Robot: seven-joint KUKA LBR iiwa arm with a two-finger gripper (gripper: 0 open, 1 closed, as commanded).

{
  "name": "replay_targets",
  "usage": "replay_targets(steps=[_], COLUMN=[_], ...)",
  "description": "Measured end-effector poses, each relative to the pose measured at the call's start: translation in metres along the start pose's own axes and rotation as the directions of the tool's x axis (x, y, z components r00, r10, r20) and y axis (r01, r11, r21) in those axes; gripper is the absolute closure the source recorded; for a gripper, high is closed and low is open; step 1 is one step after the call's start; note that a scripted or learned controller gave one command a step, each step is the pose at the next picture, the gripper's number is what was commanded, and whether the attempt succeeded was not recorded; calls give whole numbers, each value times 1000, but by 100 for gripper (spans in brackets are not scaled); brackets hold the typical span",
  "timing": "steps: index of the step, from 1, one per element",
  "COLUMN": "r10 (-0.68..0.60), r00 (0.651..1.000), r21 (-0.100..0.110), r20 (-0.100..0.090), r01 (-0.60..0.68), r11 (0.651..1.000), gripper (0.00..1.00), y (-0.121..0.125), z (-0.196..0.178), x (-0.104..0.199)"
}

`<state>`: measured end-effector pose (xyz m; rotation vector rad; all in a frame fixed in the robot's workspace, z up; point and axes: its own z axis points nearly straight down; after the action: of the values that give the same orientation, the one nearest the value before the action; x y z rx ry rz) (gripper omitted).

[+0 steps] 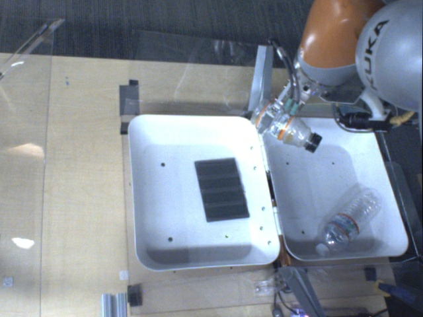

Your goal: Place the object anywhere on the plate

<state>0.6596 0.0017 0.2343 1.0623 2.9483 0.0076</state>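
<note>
1. The grey KUKA arm (pixel 390 45), its orange band (pixel 334 25) showing above the wrist, is reaching in from the right over the far edge of the bench (pixel 66 177).
2. Two shallow white bins are sitting side by side on the bench: the left bin (pixel 152 197) and the right bin (pixel 383 177), their inner walls touching along the middle.
3. A dark, ribbed rectangular plate (pixel 221 189) is lying flat near the centre of the left bin, tilted slightly off the bin's sides.
4. A clear plastic bottle (pixel 349 222) is lying on its side in the near right part of the right bin, its cap end pointing toward the near edge.
5. The gripper (pixel 277 114) is hanging over the far left corner of the right bin, just beside the wall shared by the two bins.
6. A small clear bottle with a dark cap (pixel 294 132) is appearing pinched at the fingers, tilting with its cap toward the right; the claw is looking closed around it, above the right bin and well apart from the plate.
</note>
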Motion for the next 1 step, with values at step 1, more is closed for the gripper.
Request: replay_targets(steps=[1], r10=[-248], r00=[969], r21=[0], r20=[0], r01=[248], r11=[969], gripper=[100], y=[5], z=[-41], x=[60])
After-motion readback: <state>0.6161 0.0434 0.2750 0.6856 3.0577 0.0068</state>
